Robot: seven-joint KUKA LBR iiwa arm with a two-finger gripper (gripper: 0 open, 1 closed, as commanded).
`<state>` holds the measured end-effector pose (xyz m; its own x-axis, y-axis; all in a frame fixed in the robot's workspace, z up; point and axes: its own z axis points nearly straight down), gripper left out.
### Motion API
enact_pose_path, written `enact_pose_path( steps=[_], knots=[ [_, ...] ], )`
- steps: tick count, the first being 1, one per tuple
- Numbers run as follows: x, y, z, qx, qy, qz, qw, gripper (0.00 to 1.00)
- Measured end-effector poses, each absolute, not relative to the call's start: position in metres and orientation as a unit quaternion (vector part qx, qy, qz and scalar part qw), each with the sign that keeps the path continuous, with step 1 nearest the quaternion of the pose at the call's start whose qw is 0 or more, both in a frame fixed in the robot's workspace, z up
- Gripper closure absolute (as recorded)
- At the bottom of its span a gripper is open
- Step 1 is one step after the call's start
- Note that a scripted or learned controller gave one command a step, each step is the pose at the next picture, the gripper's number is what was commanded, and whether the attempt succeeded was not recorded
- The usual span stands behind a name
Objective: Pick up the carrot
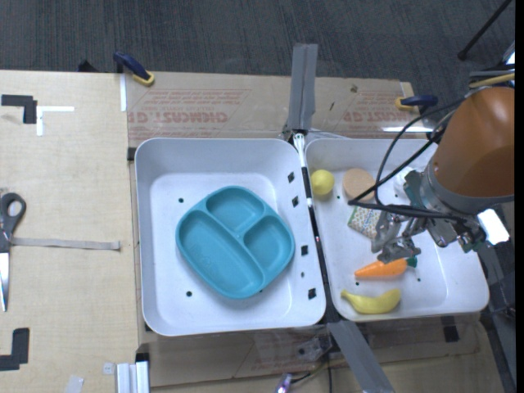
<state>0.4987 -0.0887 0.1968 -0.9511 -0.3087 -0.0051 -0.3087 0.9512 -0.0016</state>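
The carrot (379,270) is orange with a green top at its right end. It lies on its side in the right bin (458,297), near the front. My gripper (395,244) hangs directly over the carrot's right half, very close to it or touching it. The arm comes in from the right, with its orange band above the wrist. From this angle the wrist hides how the gripper meets the carrot.
A yellow banana (372,301) lies just in front of the carrot. A yellow lemon (322,182), a tan round piece (357,183) and a patterned packet (367,218) sit behind it. The left bin (155,301) holds a blue divided plate (236,241). Scissors (8,228) lie far left.
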Motion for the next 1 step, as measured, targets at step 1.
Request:
enact_pose_path(
  steps=[1],
  knots=[
    [0.4987,-0.0886,0.1968,-0.156,0.988,-0.0003,0.003,0.0]
  ],
)
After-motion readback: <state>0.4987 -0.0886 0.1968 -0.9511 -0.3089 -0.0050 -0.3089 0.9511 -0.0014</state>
